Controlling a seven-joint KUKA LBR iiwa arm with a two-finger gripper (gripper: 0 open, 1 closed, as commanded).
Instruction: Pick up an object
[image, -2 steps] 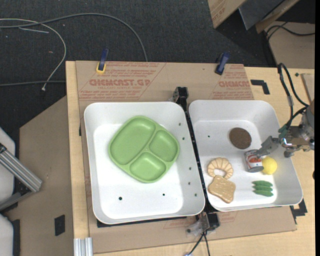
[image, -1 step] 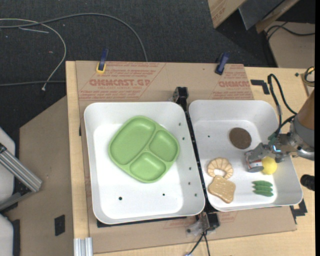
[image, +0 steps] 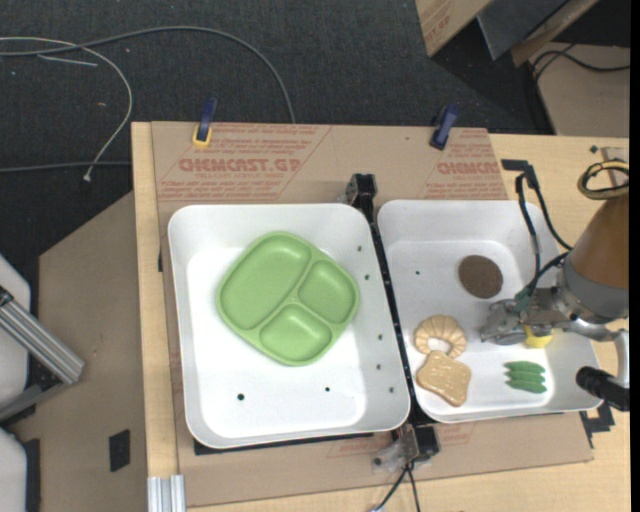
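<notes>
The bench (image: 300, 160), topped with printed cardboard clamped at the top edge, bears two bins. The left bin (image: 200, 400) holds a green divided plate (image: 288, 297). In the right bin (image: 440, 225) lie a brown disc (image: 480, 276), croissant (image: 441, 335), toast (image: 444, 379) and green pods (image: 526, 376). The gripper (image: 503, 325) sits low at right-centre, seemingly for a grasp; I cannot tell its opening or hold.

Quick count: two shallow white plastic bins, left one (image: 200, 400) and right one (image: 420, 225), side by side on the cardboard-covered surface (image: 290, 150). One light green three-compartment plate (image: 288, 297) in the left bin. Right bin has four food toys: one round brown cookie (image: 481, 276), one tan croissant (image: 441, 334), one tan slice of toast (image: 444, 378) and one green pea pod piece (image: 525, 376). Two blue clamps, one (image: 206, 119) and another (image: 444, 126), on the far edge.
</notes>
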